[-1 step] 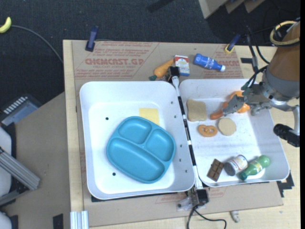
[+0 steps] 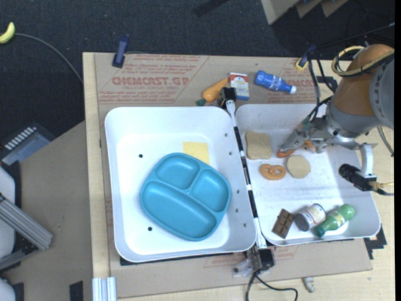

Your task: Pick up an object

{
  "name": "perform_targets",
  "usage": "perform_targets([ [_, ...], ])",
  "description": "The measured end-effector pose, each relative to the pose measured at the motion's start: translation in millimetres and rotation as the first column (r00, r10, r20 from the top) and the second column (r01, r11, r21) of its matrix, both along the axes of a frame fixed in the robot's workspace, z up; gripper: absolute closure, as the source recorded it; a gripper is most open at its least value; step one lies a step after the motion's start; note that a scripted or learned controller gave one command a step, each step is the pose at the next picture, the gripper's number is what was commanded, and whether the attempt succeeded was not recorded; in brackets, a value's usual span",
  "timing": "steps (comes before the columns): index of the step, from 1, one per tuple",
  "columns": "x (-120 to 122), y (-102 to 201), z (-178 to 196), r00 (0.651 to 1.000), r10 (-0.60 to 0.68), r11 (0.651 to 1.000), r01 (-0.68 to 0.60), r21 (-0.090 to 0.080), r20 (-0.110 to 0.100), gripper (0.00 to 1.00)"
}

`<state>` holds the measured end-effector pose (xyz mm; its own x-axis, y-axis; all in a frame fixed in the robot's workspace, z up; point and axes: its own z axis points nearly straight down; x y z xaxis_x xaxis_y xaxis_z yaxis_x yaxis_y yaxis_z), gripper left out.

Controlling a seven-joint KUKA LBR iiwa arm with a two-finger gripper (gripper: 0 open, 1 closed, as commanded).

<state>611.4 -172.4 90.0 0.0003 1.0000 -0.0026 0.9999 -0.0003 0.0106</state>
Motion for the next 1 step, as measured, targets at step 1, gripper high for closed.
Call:
perform_targets([
  [1,41.1,19.2,8.3,1.0,0.001,1.0,-0.001,0.003,-0.01,0.0],
])
